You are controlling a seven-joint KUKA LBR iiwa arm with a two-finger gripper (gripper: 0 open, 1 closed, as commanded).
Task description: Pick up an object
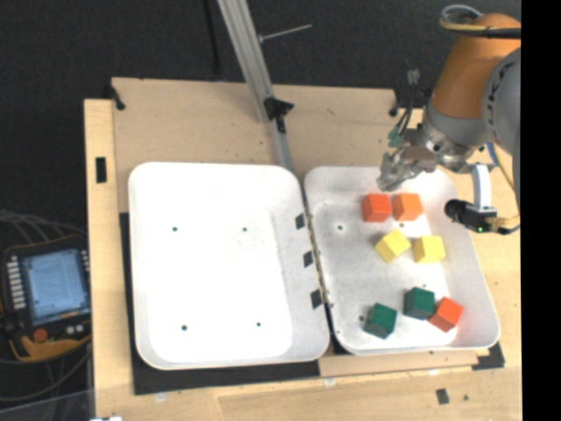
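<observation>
While the grey arm with the orange band (469,68) is reaching in from the upper right of the frame, its jaws (392,175) are hanging over the upper edge of the right-hand shallow white bin (469,336), just above and to the left of the small orange-red cube (377,207); nothing is showing between them, and whether they are standing wide or narrow I cannot tell. That cube is lying touching a paler orange cube (408,206) on its right, so I am judging it the likeliest thing to be picked. Two yellow cubes (393,246) are sitting just below, near the middle of the bin, and two dark green cubes (380,320) with another orange-red cube (447,313) are lying toward the lower right of the frame. All are looking like stiff, light blocks, probably painted wood or plastic, neither fragile nor soft, with flat faces that may be somewhat slippery. A hold across two free opposite faces, the upper and lower sides as seen in the frame, is seeming best, since the right face is being blocked by the neighbour. The left-hand white bin (215,261) is resting on the counter (193,117) beside it.
</observation>
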